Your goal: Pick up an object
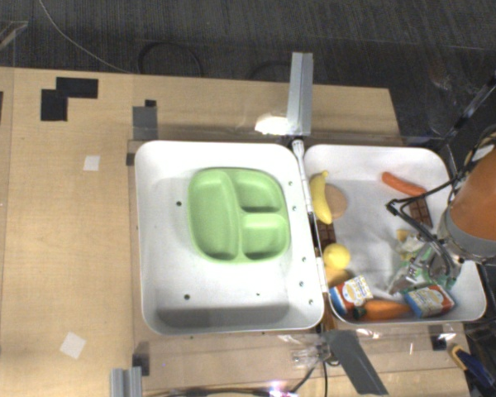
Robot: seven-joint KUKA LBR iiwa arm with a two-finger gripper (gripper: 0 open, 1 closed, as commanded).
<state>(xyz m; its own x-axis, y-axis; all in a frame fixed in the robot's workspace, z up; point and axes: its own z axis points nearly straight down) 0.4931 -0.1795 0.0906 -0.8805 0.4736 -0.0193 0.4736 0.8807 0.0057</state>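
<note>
Objects are all heaped in the right bin (372,168) — banana (318,197) and lemon (336,257) along its left wall, a carrot (405,184) up top, small packets (430,300) near the bottom edge. Gripper (417,271) sits low over those packets, can't tell if the claw is open or closed. Left bin (157,222) has a green divided tray (236,213).

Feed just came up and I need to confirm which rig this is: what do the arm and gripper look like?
A bulky arm enters at the right edge, its rounded housing orange with a grey band below. Thin black cables loop around it. The gripper is a cluttered metallic assembly of grey and silver parts with greenish tints, over the right bin.
</note>
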